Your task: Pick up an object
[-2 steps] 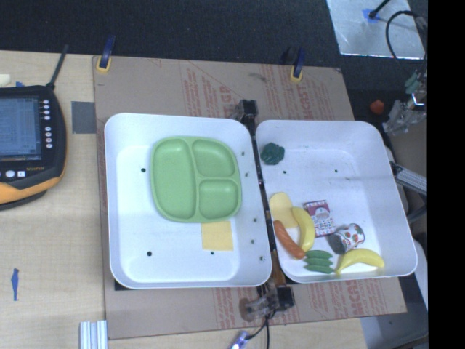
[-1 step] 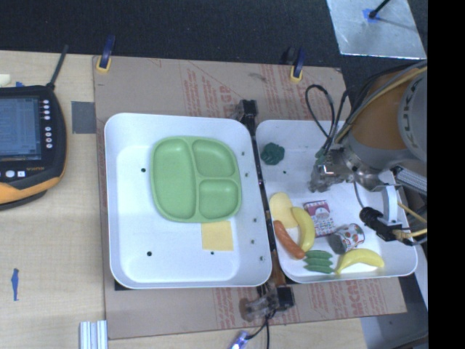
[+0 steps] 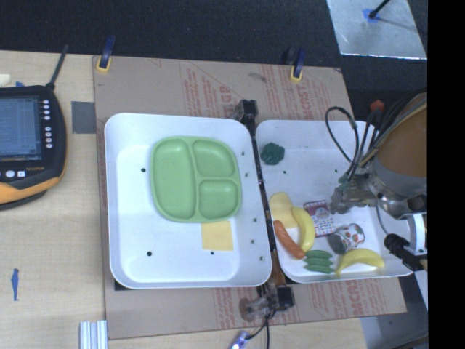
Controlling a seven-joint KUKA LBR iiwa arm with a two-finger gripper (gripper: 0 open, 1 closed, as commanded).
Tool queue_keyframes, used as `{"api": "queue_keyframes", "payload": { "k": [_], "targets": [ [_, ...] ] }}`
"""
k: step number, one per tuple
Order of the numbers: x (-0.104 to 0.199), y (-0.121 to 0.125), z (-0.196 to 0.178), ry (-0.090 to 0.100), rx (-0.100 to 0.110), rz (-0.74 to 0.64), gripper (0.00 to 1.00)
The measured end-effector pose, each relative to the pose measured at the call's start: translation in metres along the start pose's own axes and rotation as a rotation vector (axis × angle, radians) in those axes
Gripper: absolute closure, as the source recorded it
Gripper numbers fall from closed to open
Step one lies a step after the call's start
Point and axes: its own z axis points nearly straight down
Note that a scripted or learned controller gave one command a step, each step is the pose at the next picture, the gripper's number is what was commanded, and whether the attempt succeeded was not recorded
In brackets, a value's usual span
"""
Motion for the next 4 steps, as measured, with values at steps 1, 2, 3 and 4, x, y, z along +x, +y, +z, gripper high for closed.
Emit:
{"api": "queue_keyframes", "payload": {
  "k": [1,2,3,4],
  "targets": [
    [-0.018,0.048,-0.092,-0.001,-0.004,0.002,0.00],
    [0.055,0.017,0.027,0.001,-0.003,-0.002,0.00],
    [-0.026,-0.020,-0.045,0.000,-0.003,0.003,0.00],
    [0.006,0.038,0.030,-0.003,-0.009,-0.001,0.00]
  ]
}}
